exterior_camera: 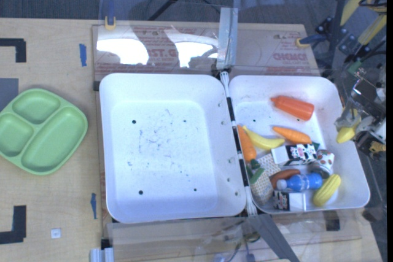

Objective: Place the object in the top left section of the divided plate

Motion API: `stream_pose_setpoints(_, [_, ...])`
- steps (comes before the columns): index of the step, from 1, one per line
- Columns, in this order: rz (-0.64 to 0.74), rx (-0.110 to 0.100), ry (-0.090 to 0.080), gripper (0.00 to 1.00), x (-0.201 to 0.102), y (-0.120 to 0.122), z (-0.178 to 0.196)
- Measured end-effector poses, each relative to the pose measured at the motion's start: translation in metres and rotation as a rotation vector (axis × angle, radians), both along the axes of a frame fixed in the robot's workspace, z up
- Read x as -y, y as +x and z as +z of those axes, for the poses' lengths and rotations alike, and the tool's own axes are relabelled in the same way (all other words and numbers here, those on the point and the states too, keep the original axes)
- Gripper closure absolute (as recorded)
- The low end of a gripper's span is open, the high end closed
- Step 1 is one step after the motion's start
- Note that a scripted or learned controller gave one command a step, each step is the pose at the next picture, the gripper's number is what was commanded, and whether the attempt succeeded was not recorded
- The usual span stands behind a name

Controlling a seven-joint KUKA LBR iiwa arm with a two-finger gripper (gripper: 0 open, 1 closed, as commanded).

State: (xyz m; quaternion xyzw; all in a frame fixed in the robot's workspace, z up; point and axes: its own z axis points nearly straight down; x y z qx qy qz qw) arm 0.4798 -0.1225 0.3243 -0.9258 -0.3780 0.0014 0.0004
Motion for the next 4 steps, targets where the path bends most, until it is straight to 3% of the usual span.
stream_pose_setpoints(1, [0.013, 0.002, -0.001, 1.00, -0.087, 0.013, 0.016])
stream_pose_setpoints(2, [-0.512, 0.005, -0.001, 1.00, -0.111, 0.049, 0.110])
stream_pose_setpoints(3, [-0.513, 0.007, -0.001, 1.00, -0.111, 0.050, 0.120])
stream_pose_setpoints(4, [-0.575, 0.005, -0.001, 1.00, -0.214, 0.061, 0.110])
